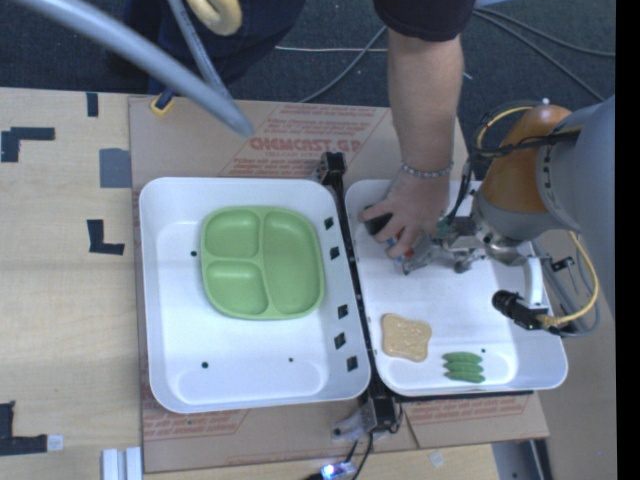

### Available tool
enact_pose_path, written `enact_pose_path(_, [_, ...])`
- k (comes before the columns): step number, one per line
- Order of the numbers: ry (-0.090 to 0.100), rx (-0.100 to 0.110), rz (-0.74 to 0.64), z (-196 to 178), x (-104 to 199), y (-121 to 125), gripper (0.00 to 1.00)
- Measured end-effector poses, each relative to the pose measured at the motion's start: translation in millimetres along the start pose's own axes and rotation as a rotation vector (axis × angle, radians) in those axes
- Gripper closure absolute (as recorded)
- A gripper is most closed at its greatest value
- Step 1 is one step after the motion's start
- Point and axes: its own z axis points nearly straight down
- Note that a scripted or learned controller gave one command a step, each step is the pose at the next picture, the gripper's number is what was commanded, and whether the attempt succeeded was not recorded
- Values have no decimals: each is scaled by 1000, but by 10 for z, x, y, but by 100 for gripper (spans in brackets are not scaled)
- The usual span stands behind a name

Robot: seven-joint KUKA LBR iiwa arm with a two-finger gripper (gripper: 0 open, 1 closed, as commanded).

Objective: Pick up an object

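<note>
Wooden surface (60,298) lies under a sheet of printed cardboard (300,133), and the two white bins sit on that sheet, with dark floor and loose cables beyond the far edge. The grey arm (590,168), with its orange band (520,168), comes in from the side and sets the hand (415,260) low in the far part of the nearer bin (540,368), close to the divider between the bins. Whether the hand is open or closed cannot be told, as its tip is crowded by metal parts and by a person's arm (425,98). Nothing can be seen held in it.

The person's arm, with a thin bracelet (427,171) at the wrist, reaches down from the far side. Its knuckles are just beside the hand, on the side toward the divider, over a small dark item that is too hidden to name.

A toast slice (406,338) lies flat on the bin floor, apart from the hand, toward the bin's near edge. Green pea pods (463,367) lie just beyond the toast slice, still nearer that edge and more toward the arm's side.

Across the divider from the hand, the other bin (170,368) holds a green divided plate (263,263), well apart from the hand.
</note>
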Motion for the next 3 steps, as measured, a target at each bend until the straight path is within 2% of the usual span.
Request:
enact_pose_path(1, [-3,-6,0,-123,-2,11,100])
enact_pose_path(3, [1,-6,2,-1026,-105,-41,100])
